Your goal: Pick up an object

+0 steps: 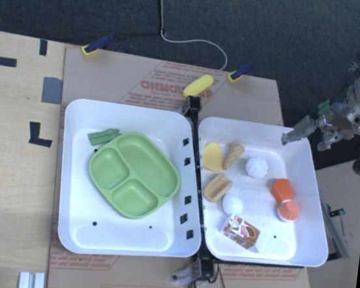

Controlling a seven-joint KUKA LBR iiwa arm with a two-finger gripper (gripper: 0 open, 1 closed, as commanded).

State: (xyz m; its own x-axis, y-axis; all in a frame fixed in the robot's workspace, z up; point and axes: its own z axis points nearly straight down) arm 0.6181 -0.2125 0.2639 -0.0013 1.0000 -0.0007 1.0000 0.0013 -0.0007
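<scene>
The gripper (pixel 313 132) hangs above the right bin's (pixel 312 190) far right corner, fingers apart and holding nothing; below it lie an orange cup (pixel 284 200) and white ball (pixel 256 166); the left bin (pixel 76 159) bears a green tray (pixel 134 175).

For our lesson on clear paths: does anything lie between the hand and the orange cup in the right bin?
Nothing visible does. The hand hovers at the right bin's upper right corner; the orange cup lies below it across bare white floor.

Pale green divided plate (pixel 134 173) in a white bin (pixel 73 159); neighbouring white bin (pixel 312 190) holds an orange cup (pixel 284 198), yellow piece (pixel 212 155), two white balls (pixel 256 166) (glossy), red-and-white printed packet (pixel 241 232).
</scene>
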